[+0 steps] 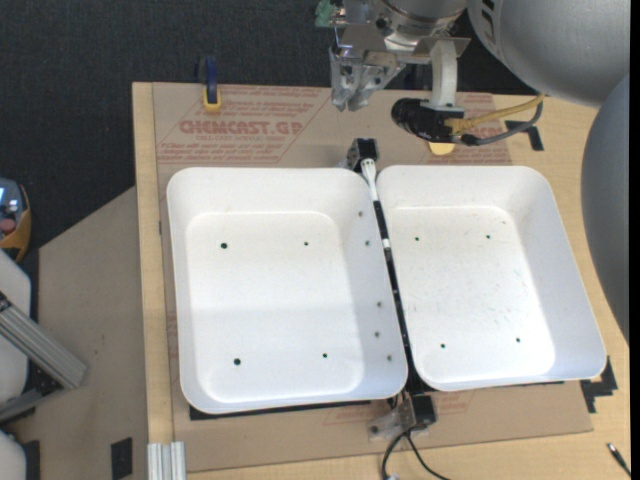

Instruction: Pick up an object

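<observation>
My gripper (350,86) hangs high over the back edge of the bench, just behind the seam where the two bins meet. I see nothing held beneath it. The left white bin (190,268) and the right white bin (560,268) lie side by side below it. Their floors show small dark dots, and the right floor also has fine specks. I can make out no loose object in either bin.
A black clamp (362,153) sits at the back end of the seam between the bins, and another fitting (410,413) at the front end. A blue and yellow clamp (210,81) grips the brown board's back edge. A metal rail (40,343) lies off the board at the left.
</observation>
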`<state>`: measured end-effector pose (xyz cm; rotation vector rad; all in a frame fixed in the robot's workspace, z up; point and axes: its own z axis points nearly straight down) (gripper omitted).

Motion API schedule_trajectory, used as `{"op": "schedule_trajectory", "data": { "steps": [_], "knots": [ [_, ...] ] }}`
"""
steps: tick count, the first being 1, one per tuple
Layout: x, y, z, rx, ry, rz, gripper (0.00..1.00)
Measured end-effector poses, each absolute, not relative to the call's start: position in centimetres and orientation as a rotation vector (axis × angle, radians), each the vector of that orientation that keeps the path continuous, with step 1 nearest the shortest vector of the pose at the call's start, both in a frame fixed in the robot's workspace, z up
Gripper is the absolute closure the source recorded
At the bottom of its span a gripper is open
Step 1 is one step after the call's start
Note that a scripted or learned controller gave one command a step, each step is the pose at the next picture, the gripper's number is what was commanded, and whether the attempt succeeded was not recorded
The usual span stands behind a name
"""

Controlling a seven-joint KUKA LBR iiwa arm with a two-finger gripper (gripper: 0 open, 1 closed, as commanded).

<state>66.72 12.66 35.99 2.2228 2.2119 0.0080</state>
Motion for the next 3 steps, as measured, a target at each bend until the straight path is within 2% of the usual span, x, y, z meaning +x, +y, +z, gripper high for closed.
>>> {"op": "schedule_trajectory", "data": {
  "steps": [1, 2, 3],
  "knots": [
    [66.5, 16.0, 28.0, 2.223, 2.228, -0.011, 1.00],
    [66.7, 11.9, 32.1, 2.222, 2.217, 0.005, 1.00],
    [66.7, 3.6, 38.0, 2.224, 2.207, 0.007, 1.00]
  ]
}}
